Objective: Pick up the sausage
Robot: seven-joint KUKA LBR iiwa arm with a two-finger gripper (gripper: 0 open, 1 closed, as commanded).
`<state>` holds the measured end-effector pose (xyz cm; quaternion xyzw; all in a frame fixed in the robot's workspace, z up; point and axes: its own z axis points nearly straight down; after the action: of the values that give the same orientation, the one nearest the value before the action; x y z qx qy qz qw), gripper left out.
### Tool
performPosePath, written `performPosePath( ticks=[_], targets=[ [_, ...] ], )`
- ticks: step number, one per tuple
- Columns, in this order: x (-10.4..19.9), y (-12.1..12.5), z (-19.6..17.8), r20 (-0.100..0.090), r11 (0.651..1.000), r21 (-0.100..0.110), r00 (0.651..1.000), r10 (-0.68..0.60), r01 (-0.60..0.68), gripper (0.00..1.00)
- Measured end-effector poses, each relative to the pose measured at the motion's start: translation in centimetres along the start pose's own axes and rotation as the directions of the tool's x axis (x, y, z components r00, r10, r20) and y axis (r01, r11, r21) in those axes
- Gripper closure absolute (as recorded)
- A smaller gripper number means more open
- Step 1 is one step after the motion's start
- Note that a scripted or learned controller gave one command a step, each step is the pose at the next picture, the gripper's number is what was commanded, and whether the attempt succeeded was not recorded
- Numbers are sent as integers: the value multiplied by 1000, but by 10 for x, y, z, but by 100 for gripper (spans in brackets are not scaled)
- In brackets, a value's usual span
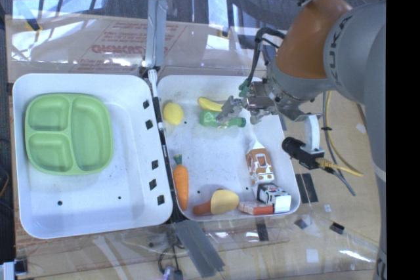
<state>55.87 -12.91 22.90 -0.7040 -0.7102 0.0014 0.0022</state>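
Note:
The sausage (201, 208) looks like the reddish-brown piece at the front of the right bin (197, 160), partly hidden under a yellow food piece (225, 200). My gripper (240, 109) hangs over the back of the same bin, just right of a small green item (211, 119) and a banana (209, 103). It is well behind the sausage, and nothing from the bin shows in its grasp.
The right bin also holds a lemon (172, 113), a carrot (181, 185), an orange-and-white carton (260, 164), a small black-and-white box (274, 196) and a red flat packet (254, 209). A green divided plate (65, 133) lies in the left bin (85, 206).

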Motion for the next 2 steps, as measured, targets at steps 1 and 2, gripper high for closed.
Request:
performPosePath(
  ticks=[1,2],
  targets=[
    [24,-83,122,-1,921,3,921,389,-389,0],
    [36,-82,138,-1,902,2,902,431,-431,0]
  ],
)
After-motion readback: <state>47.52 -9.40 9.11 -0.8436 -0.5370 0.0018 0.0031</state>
